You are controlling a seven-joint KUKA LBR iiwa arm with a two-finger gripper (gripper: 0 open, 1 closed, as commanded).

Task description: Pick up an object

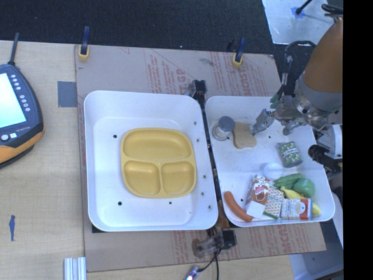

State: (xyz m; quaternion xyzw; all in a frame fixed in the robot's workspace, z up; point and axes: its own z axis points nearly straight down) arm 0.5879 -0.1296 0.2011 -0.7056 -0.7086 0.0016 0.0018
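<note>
Pincer (274, 116) hangs over right bin's (245, 101) upper half, right of frame; finger state cannot be told. Tan bread slice (243, 136) just left below, bare floor around it. Orange sausage (237, 206) lower left, long axis slanting down-right, near bin's left wall.

— What do we see in the left bin (99, 156)?
— A yellow divided plate (158, 161).
— And the right bin (233, 102)?
— Our gripper (274, 120) hangs beside a tan slice (243, 137); a sausage (236, 206) and cartons (274, 200) lie near.
</note>
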